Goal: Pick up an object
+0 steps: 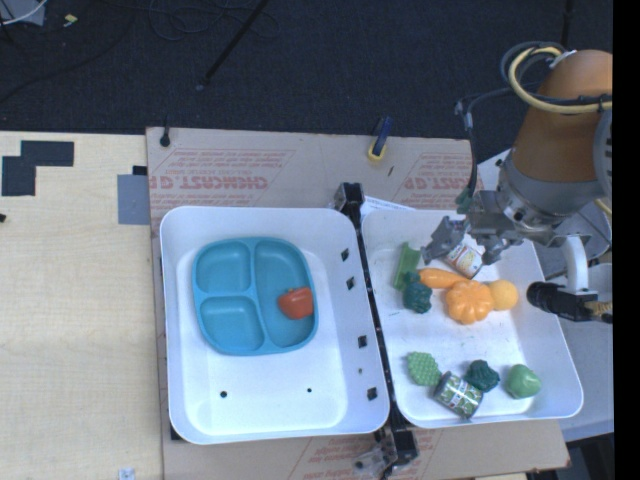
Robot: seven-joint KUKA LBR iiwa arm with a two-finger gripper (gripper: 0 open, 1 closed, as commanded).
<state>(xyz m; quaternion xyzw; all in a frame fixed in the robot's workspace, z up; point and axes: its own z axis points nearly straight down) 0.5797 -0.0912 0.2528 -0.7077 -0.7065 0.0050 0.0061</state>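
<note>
My gripper (pixel 468 246) hangs over the back of the right bin (pixel 555 368), its two dark fingers spread apart. A small white can with a reddish label (pixel 466 259) lies between and just below the fingertips; neither finger visibly presses on it. Right in front of it lie an orange carrot-like piece (pixel 438 279), an orange-yellow squash (pixel 470 303) and a yellow piece (pixel 504 293). A green block (pixel 407 263) and a dark green broccoli (pixel 417 298) sit to the left of these.
At the right bin's front lie a bumpy green piece (pixel 423 368), a striped can (pixel 458 396), a teal lump (pixel 483 375) and a green pepper (pixel 522 380). The left bin (pixel 190 388) holds a blue divided plate (pixel 235 308) bearing a red piece (pixel 295 303).
</note>
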